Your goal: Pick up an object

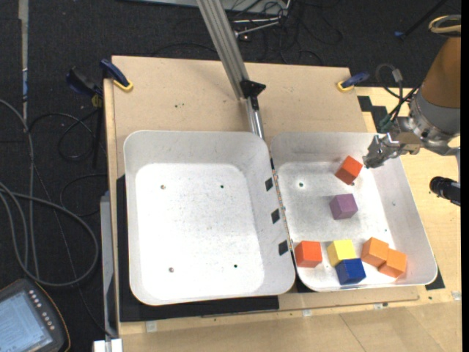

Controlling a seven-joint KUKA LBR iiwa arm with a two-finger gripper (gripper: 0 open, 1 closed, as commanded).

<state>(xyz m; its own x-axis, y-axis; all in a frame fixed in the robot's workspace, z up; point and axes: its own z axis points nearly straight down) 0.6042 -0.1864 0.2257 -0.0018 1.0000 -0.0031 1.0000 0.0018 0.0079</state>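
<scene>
From above, the gripper (378,155) hangs over the far right edge of the right bin (410,211), and whether it is parted or closed cannot be told (it is small and dark against the arm's wrist), with nothing visibly held. An orange block (349,170) lies tilted just beside the gripper on its left, apart from it as far as can be seen. Nearer the camera sit a purple cube (343,206), then a row of an orange cube (308,253), a yellow cube (341,251), a blue cube (350,270) and two orange blocks (385,257); the left bin (194,215) lies well apart to the left.
</scene>
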